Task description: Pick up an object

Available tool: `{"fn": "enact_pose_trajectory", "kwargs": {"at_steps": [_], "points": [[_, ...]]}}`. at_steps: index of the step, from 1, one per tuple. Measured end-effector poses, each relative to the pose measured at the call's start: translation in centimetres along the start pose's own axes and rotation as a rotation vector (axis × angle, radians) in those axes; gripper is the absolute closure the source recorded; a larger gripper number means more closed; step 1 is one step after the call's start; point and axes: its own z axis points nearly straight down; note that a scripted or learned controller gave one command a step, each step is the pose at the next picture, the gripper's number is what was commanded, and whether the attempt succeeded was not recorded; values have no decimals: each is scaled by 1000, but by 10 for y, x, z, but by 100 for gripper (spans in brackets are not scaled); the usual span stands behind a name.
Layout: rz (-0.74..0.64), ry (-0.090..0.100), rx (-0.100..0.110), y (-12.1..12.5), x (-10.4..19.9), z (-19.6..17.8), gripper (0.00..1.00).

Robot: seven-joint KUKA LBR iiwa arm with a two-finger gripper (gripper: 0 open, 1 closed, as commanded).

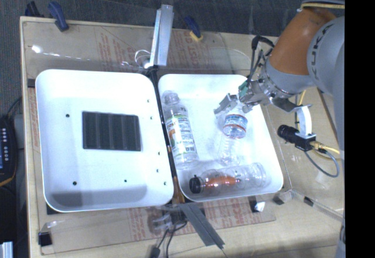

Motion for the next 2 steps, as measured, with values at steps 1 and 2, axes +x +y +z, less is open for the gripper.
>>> {"fn": "enact_pose_trajectory", "kwargs": {"at_steps": [1,2], "points": [[43,2,3,-12,4,111,0],[-75,0,-1,-36,46,24,0]]}}
